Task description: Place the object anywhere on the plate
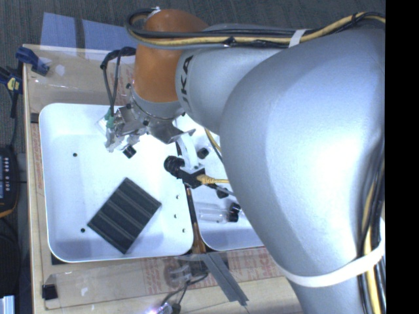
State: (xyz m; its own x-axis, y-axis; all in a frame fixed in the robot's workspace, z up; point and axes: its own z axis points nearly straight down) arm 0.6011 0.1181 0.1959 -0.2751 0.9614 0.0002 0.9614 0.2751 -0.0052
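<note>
A dark, ridged rectangular plate (124, 214) lies flat in the front part of the left white bin (52, 175), turned at an angle. My gripper (118, 136) hangs over the back middle of that bin, up and slightly left of the plate and well apart from it. A small pale, greenish thing (110, 120) shows right at the gripper's tip. I cannot tell whether it is held or what it is. The grey arm with its orange band (160, 57) reaches in from the right and covers most of the right bin.
A clear, small item with a dark end (219, 211) lies in the visible front corner of the right bin (226, 244). The ridge between the two bins (191, 214) runs just right of the plate. Blue clamps (33, 61) sit at the bench's back left.
</note>
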